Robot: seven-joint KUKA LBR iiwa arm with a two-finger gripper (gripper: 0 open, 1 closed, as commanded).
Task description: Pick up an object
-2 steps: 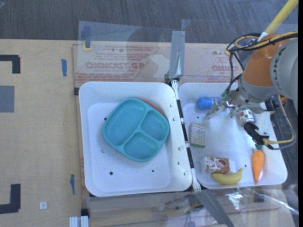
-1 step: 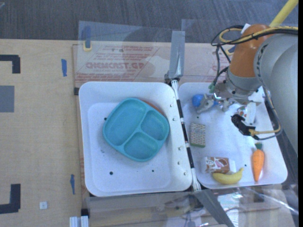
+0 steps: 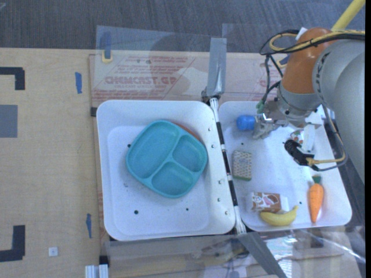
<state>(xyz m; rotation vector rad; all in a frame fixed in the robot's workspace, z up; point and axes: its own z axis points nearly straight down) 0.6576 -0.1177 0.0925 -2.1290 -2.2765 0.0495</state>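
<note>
Gripper (image 3: pixel 262 126) hangs low in the far left corner of the right bin (image 3: pixel 342 213), just beside one small blue object (image 3: pixel 246 122); whether it is released or clenched cannot be told. That blue object lies with its long axis across the bin, pointing at the gripper. Nearer lie one speckled sponge-like block (image 3: pixel 242 164), one small snack packet (image 3: pixel 266 201), one banana (image 3: pixel 279 216) and one carrot (image 3: pixel 315 200) lying lengthwise. One teal divided plate (image 3: pixel 167 157) rests in the left bin (image 3: pixel 110 213) on the desk (image 3: pixel 46 172).
</note>
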